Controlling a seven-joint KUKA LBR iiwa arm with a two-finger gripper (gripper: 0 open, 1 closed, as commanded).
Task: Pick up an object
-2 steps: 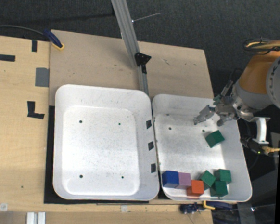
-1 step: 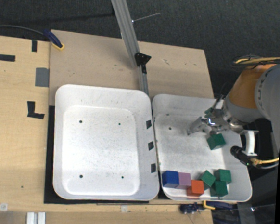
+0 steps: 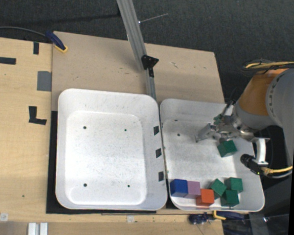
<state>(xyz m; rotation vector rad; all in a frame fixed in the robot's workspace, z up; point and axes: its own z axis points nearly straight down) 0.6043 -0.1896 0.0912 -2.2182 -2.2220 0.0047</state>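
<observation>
The green block [image 3: 227,148] lies in the right bin [image 3: 184,158], toward its right side and about midway along, well apart from the other blocks; it sits tilted, one corner toward the camera, directly below the gripper [image 3: 217,132]. By its look it is a small rigid cube, probably light, with flat faces that should not give under pressure; the sensible hold is across two opposite flat faces, squared to the tilt, since a pinch on the corners would likely let it twist out. Whether the block rests on the bin floor or hangs lifted cannot be told from this slanted view; nor can it be told whether the gripper is apart, together or clamped on the block, because the metal parts overlap at that spot and blur into one pale shape.

Along the near edge of the same bin a cluster of blocks is packed closely: a blue block [image 3: 179,187] at the left, a lilac block [image 3: 194,188] touching it, an orange block [image 3: 206,196] just beside that, then three more green blocks [image 3: 228,191] crowded at the right corner; their contact faces hide one another. The left bin [image 3: 104,151] stands beside, its rim touching the right bin's. The arm [image 3: 270,101] is cut off at the right edge, its orange band partly visible.
</observation>
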